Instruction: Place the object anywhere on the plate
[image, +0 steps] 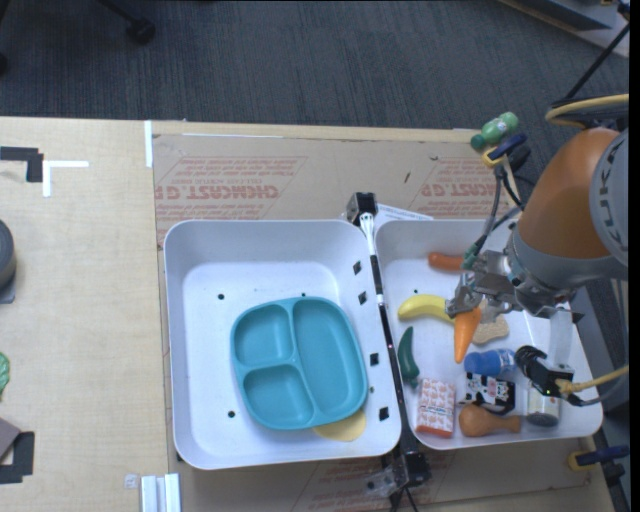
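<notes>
Your tool (470, 305) grips the carrot (465, 333) by its top above the right bin (420, 435); next, carry it left over the plate (297, 361).

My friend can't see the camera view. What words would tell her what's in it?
A robot's tool hovers at a toy carrot in the right bin of toy foods, including a banana. A blue divided plate lies in the left bin.
</notes>
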